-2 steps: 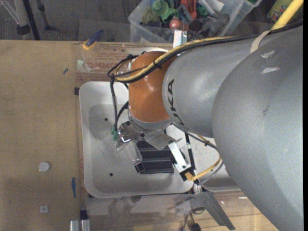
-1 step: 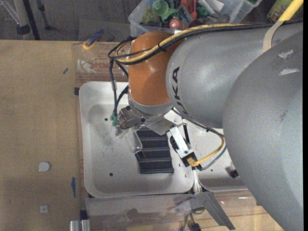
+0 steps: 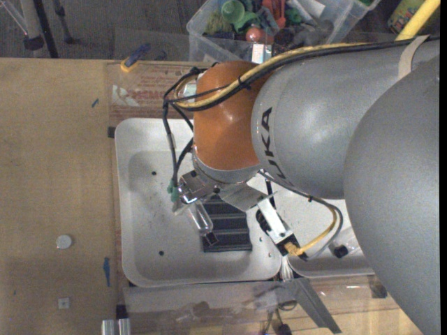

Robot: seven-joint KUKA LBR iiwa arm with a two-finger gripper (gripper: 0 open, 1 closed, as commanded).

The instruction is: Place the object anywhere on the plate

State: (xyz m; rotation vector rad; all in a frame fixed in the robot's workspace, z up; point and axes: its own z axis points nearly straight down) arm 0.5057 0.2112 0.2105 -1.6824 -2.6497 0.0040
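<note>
Tan worktop (image 3: 56, 152) under a slanted overhead view, with the arm reaching down into the left white bin (image 3: 140, 208).

On the worktop's left lies a small grey disc (image 3: 63, 241), with a blue-and-yellow tool (image 3: 135, 56) farther back. The arm's orange band (image 3: 223, 121) hangs over the bin, and below it the end effector (image 3: 227, 229) sits low above the bin floor; whether it is spread or pressed together cannot be told. The task's object and the plate cannot be made out. Behind, a clear tub (image 3: 293, 12) holds colourful toys.
</note>
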